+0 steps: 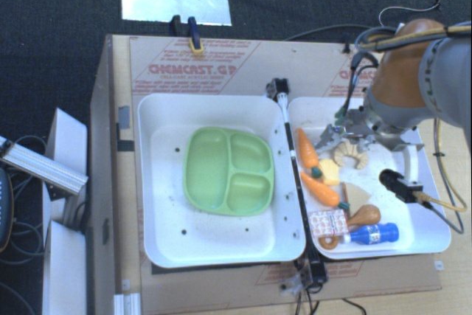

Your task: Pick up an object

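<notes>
Gripper: where I reach into the right bin (435,232), my gripper (344,135) hangs low; whether clenched, I cannot tell.
Crowding: two carrots (307,148), blue bottle (375,234), pale food pieces (351,156).
Left bin (162,232): green divided plate (228,170).

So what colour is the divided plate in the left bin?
Light green; the camera view shows the divided plate clearly.
</notes>
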`<state>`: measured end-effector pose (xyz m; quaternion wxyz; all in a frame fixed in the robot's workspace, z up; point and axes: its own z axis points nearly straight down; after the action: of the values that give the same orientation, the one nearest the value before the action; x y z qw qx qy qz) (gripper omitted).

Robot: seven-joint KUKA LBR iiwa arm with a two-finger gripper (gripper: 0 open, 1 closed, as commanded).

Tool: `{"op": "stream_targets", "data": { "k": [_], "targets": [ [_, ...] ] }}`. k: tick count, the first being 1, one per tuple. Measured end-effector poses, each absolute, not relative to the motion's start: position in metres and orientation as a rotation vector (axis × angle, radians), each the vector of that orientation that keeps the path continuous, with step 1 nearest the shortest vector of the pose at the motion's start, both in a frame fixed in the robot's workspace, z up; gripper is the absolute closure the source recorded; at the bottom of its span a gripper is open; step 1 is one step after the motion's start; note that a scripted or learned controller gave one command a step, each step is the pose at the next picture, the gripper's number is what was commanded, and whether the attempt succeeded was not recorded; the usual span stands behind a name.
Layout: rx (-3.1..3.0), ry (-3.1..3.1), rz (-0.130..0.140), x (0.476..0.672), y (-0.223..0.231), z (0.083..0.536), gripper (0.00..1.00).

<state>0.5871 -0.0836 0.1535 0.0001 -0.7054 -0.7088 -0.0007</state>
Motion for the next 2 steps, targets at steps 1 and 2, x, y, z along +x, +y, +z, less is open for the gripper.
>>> {"op": "stream_targets", "data": {
  "k": [1, 2],
  "targets": [
    [-2.229, -2.23, -0.001, 0.612, -0.095, 0.086, 0.0],
    [-2.225, -2.221, 0.003, 0.531, -0.19, 0.084, 0.0]
  ]
}}
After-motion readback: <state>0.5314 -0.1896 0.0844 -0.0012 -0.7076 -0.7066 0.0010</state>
